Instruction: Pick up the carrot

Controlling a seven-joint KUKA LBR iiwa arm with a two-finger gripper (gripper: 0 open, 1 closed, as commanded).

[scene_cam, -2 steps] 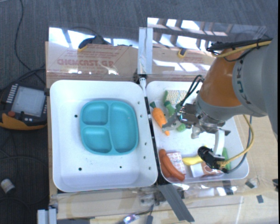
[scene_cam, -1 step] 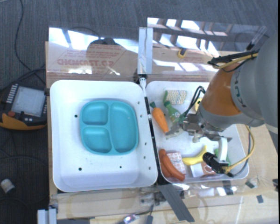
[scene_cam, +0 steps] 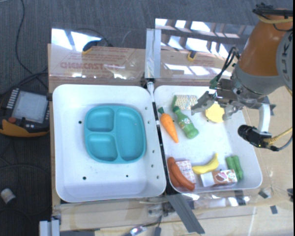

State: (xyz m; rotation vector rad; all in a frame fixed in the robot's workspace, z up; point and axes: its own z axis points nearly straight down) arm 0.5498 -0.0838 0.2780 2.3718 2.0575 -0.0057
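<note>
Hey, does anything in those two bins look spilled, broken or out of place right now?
Nothing stands out. The carrot lies intact by the right bin's left wall, beside the green bottle. The teal plate sits flat in the left bin.

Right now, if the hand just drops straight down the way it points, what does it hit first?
Most likely the yellow round piece, which lies right under the hand, not the carrot further left by the bin wall. Height above it is unclear from this slanted view.
</note>
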